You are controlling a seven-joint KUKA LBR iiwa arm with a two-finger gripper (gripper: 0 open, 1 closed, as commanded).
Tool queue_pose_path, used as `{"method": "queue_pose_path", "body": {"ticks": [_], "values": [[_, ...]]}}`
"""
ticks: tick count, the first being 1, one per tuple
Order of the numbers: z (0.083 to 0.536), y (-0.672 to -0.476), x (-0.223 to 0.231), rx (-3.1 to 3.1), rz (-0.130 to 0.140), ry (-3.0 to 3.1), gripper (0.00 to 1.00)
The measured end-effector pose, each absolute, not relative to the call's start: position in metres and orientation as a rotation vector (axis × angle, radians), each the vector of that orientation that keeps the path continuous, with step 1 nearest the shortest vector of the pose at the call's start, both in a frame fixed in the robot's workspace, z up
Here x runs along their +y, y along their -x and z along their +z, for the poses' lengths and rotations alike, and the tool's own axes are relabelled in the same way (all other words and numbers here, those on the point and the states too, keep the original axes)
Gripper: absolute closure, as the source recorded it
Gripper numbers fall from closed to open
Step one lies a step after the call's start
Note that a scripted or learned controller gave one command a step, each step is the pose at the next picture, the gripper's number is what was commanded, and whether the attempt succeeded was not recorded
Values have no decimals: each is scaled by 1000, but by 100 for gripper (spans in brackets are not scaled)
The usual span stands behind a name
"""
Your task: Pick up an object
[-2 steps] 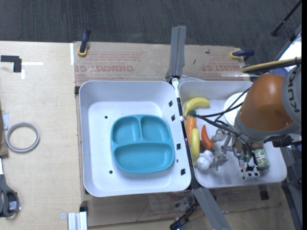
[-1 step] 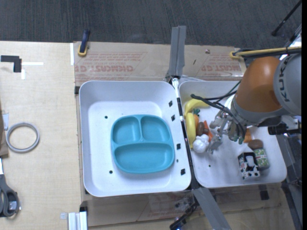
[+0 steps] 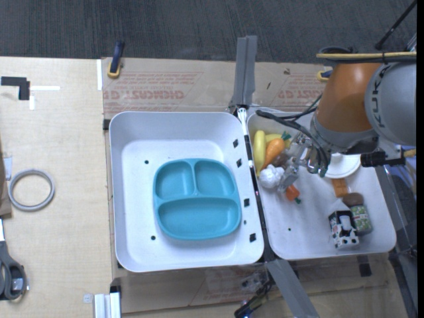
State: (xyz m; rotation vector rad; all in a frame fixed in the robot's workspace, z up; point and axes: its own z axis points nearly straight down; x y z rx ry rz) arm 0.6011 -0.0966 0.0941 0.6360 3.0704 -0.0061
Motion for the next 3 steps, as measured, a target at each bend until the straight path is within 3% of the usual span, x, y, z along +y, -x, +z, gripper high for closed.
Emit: {"method": "queue_pose_path", "body": {"ticks": [1, 2, 3], "values": [[92, -555, -100, 3000, -1, -931, 0], [101, -556, -100, 2999, -3, -927, 100], [226, -615, -37, 2972, 0, -1006, 100]]}}
